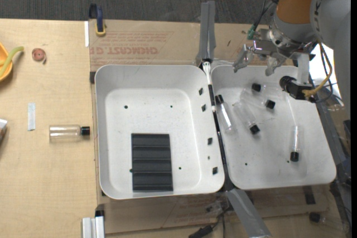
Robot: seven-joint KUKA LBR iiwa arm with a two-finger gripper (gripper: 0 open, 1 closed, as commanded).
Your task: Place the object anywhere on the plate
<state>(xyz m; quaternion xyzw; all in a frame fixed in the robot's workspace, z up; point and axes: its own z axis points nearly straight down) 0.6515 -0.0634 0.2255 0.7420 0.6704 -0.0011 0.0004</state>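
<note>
The gripper (257, 62) hangs over the far edge of the right bin (312, 175), at about twelve o'clock on that bin. Its two fingers are spread apart, and nothing sits between them.

Several clear vials with black caps lie in the right bin, and the task does not say which one is meant. The nearest candidates are a small one (255, 87) just toward six o'clock from the gripper, another (268, 103) a little further at about five o'clock, and a longer vial (250, 121) lying slantwise with its cap toward the near side. A slim vial (294, 145) lies well apart at about four to five o'clock, its long axis running nearly twelve to six.

The dark ribbed plate (151, 162) rests in the left bin (111, 92), near its front, at about eight o'clock from the gripper and well apart from it. By my judgement, the coming move is a short drop toward six o'clock.
</note>
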